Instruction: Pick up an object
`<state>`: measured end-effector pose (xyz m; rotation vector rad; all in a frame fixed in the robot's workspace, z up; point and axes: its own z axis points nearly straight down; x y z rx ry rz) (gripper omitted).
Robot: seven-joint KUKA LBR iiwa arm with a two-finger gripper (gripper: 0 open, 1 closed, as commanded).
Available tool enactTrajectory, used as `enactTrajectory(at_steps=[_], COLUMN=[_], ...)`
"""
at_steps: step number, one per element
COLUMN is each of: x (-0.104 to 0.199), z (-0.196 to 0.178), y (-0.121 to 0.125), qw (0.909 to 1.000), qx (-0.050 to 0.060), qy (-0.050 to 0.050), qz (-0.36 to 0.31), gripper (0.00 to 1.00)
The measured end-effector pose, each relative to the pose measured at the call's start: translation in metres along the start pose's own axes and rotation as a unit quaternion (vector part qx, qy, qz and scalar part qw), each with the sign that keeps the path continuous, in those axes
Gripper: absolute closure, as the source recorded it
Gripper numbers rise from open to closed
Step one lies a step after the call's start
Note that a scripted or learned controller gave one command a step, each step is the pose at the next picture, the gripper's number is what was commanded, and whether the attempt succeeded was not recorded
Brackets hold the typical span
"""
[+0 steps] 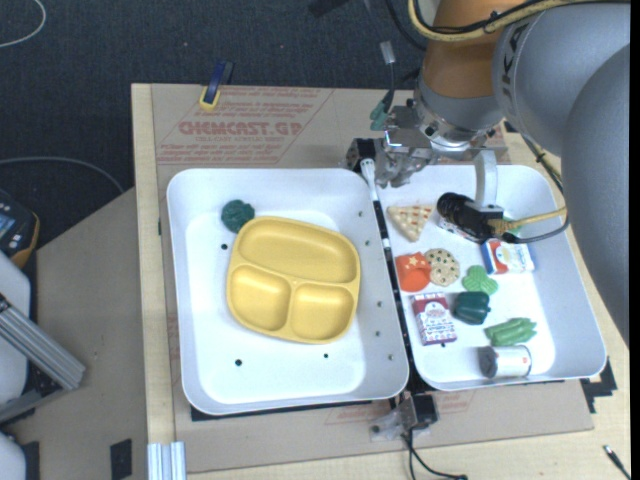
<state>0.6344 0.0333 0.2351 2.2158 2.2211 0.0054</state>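
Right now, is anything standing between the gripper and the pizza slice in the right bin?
Nothing visible does. The gripper hangs above the pizza slice, with bare floor of the right bin between them.

Yellow divided plate point(292, 286); dark green ball point(238, 213); white bins point(190, 298).

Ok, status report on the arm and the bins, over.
End effector above right bin's far-left corner, nothing seen held. Toy food clustered there, pizza slice nearest. Yellow tray and green piece in left bin.
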Motion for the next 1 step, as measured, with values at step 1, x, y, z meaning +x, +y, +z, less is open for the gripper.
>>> enactTrajectory(at_steps=[1], x=[-0.0077], z=[0.0158], y=[0.0001], qw=[1.0], qx=[0.005], qy=[0.0], qz=[0.002], gripper=[1.0])
